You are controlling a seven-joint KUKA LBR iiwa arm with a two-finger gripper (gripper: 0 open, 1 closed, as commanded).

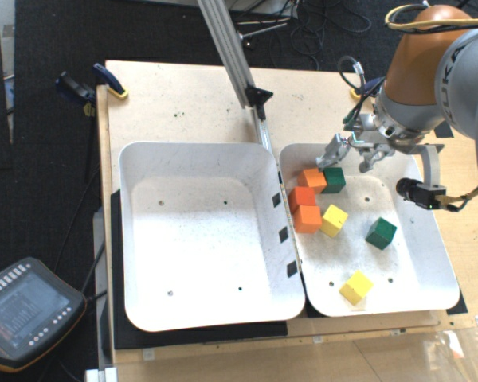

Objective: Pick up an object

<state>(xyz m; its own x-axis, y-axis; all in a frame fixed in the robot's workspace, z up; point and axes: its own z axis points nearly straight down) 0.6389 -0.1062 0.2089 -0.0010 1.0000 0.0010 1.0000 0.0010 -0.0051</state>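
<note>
Nothing is picked up yet. My pincer (352,154) hangs over the far end of the right bin (430,281), fingers spread wide with nothing between them. The likeliest target is the green cube (333,180) just below the left finger, touching an orange cube (311,178). From this slant I can't be sure how high I am above it. What is left: come down, close on a cube, lift.

The count: two green cubes, the second (381,233) well apart toward the right wall; three orange cubes, I think, bunched by the left wall; two yellow cubes (334,220), one near the front. The left bin (143,165) sits alongside.
</note>
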